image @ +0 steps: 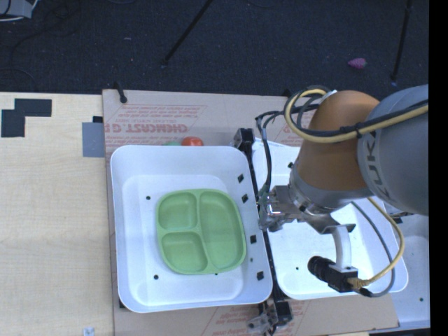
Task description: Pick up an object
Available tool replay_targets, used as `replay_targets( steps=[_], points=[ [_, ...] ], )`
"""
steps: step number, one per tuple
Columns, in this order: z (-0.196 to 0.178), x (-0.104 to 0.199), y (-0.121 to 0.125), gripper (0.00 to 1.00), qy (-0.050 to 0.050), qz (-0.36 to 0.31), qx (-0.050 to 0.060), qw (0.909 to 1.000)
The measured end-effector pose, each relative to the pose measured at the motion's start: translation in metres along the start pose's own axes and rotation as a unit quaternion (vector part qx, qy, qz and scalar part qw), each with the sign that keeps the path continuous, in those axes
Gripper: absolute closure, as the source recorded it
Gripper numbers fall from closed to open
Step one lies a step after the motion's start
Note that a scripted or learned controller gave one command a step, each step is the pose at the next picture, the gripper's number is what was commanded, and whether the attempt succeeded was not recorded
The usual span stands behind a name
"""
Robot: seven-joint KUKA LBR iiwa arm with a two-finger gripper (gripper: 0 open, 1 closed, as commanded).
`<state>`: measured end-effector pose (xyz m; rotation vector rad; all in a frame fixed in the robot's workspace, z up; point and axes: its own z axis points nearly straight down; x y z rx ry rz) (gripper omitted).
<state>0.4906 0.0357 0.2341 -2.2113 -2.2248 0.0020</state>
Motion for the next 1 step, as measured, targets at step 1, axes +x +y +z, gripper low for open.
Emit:
replay_targets(
  steps=[1],
  points=[
    [0.0116,0.0482,-0.0087,1.00,-0.001,0.001,0.001,1.0000]
  ],
)
